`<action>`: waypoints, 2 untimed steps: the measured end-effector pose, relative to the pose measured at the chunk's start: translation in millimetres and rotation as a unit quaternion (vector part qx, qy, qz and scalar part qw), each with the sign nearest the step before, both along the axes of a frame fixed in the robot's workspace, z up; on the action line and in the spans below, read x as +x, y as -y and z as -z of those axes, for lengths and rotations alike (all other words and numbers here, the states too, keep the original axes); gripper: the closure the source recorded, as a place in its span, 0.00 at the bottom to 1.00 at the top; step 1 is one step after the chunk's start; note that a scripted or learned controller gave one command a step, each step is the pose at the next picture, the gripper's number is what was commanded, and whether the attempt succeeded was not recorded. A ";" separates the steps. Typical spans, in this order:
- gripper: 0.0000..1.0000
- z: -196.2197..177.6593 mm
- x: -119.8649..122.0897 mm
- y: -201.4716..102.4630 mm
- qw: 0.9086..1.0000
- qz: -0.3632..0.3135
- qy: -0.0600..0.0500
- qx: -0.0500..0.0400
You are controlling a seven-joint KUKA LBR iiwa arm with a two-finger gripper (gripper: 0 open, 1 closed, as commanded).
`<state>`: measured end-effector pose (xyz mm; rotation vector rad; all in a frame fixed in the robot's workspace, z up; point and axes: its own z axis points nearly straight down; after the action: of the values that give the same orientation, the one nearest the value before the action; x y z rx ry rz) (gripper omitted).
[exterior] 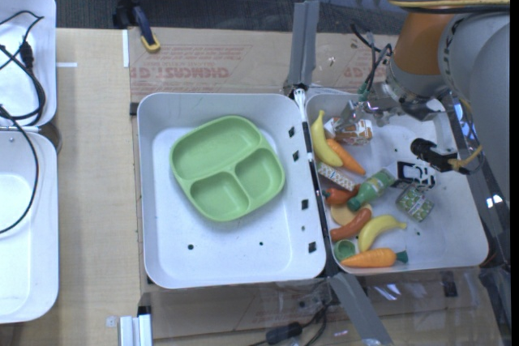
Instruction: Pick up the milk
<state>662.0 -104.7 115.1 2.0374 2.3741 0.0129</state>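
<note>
On the worktop (89, 174) two bins sit side by side. The left bin (154, 239) holds a divided plate (227, 167). The right bin (462, 247) holds a heap: a banana (322, 140) by its left wall, a carton (355, 130) just right of that at the far end, a bottle (371, 190) in the middle, a second banana (377, 228) nearer, and a carrot (375, 258) at the near edge. The arm (454, 28) reaches over the right bin's far right corner.

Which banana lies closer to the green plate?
The upright banana along the right bin's left wall, beside the divider; the other banana lies lower and farther right, above the carrot.
</note>
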 end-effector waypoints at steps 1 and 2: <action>0.00 8.1 -7.0 -0.4 0.996 -0.088 0.010 -0.002; 1.00 -4.8 -4.4 6.3 0.996 -0.086 0.014 -0.007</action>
<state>657.6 -110.9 120.0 1.8100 2.5164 0.0264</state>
